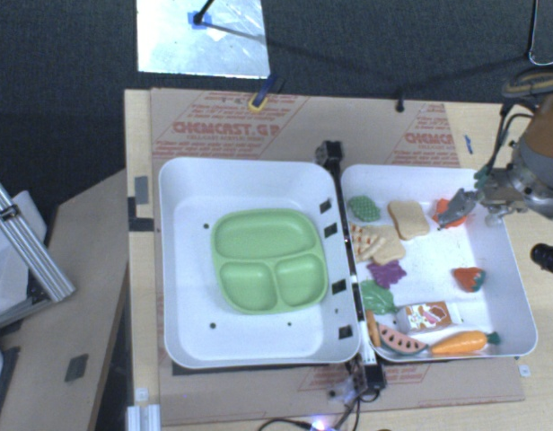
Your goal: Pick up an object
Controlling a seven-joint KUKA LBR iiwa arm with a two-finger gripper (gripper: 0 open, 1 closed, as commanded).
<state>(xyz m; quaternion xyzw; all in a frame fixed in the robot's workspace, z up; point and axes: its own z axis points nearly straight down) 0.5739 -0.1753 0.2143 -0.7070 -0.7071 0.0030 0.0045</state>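
My gripper hangs over the far right part of the right bin, reaching in from the right edge. A small red-orange toy piece sits at its fingertips, and the grey fingers look closed on it. Below in the same bin lie a bread slice, a green leafy toy, a pale waffle-like piece, purple grapes, a red fruit with a green top, a small carton, a watermelon slice and a carrot.
The left bin holds a green divided plate. Black clips line the wall between the two bins. A shiny sheet lies beyond the bench, and a metal frame stands at the left.
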